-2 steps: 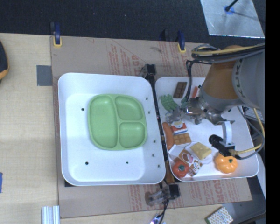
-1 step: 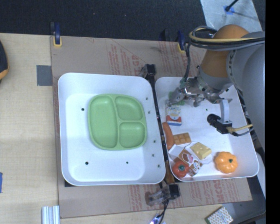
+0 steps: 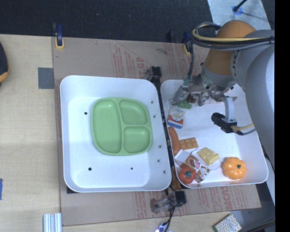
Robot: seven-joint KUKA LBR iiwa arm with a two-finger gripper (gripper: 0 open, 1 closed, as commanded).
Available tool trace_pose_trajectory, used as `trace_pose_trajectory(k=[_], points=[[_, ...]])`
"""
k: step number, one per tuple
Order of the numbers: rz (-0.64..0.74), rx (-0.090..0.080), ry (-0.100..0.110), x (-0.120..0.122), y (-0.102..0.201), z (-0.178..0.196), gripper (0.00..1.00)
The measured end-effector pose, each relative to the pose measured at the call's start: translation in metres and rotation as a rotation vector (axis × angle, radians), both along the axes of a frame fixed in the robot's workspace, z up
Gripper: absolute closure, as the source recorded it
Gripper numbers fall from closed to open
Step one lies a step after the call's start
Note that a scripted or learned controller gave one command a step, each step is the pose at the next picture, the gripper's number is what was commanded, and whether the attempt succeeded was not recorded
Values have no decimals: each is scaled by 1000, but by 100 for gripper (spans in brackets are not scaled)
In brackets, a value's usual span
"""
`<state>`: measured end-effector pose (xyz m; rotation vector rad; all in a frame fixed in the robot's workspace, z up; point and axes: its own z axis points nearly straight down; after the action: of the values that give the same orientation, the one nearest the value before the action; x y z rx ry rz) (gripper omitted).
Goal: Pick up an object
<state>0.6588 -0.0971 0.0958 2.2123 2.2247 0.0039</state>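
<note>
Tool [image 3: 183,96] low at upper right of frame, over small carton [image 3: 176,116] in right bin [image 3: 261,144]; grip state cannot tell. Nothing visibly lifted; pick not yet done.

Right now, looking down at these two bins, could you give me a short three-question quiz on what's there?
1. True or false: the green divided plate lies in the left bin.
2. Which sits nearest the right bin's lower right corner? A) orange pumpkin B) small carton C) yellow block
3. The gripper hangs over the right bin's ____ end: near or far?

Key: 1 true; 2 A; 3 far.
</note>
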Motion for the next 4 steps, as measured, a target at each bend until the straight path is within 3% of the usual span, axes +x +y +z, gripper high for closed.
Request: trace_pose_trajectory(k=[1,2,3,4], points=[[-5,-3,1,-1,-63,-1,0],[-1,14,22,-4,-112,-5,0],[-2,-2,-2,-1,-116,104,0],[2,4,17,-14,-75,7,0]])
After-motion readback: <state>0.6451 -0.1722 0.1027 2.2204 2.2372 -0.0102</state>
